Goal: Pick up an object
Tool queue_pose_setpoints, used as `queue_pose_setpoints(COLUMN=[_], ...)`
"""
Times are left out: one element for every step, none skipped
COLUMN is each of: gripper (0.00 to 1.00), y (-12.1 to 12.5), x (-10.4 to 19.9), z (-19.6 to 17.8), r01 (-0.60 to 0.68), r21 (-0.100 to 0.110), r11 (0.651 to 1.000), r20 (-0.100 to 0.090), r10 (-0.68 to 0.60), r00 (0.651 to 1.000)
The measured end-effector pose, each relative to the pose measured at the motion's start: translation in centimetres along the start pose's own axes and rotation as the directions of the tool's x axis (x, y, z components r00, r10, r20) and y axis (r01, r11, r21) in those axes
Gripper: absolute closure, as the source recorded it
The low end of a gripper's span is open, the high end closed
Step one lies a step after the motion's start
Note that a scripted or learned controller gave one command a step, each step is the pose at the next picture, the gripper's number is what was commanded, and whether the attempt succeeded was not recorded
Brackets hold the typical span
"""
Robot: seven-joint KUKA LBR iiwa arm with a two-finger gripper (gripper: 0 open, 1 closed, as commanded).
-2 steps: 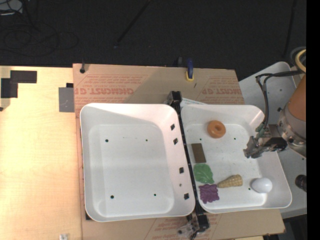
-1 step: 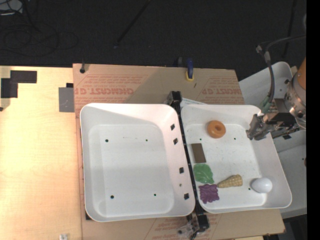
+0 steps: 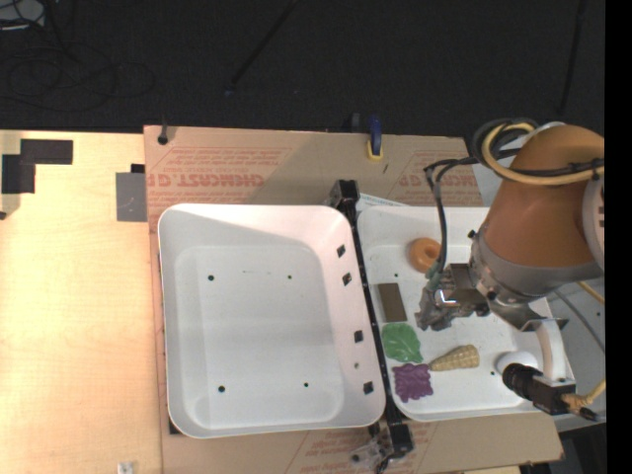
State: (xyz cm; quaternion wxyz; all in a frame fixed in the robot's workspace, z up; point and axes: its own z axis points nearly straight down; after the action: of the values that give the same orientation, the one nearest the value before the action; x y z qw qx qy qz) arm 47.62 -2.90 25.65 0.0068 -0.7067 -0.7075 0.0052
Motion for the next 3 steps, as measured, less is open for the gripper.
queue_pose_setpoints(gripper=[1.0, 1.0, 1.0], y=[-0.2, 2.7, -0.3], x=[5.4, 8.0, 1.5], z=[-8.5, -12.9, -6.6], r01=[0.005, 0.001, -0.008], r21=[-0.02, -0.019, -0.006], r11=[1.0, 1.0, 1.0], r20=[0.001, 0.002, 0.004], r10=[-0.005, -0.001, 0.008], r00=[1.0, 1.0, 1.0])
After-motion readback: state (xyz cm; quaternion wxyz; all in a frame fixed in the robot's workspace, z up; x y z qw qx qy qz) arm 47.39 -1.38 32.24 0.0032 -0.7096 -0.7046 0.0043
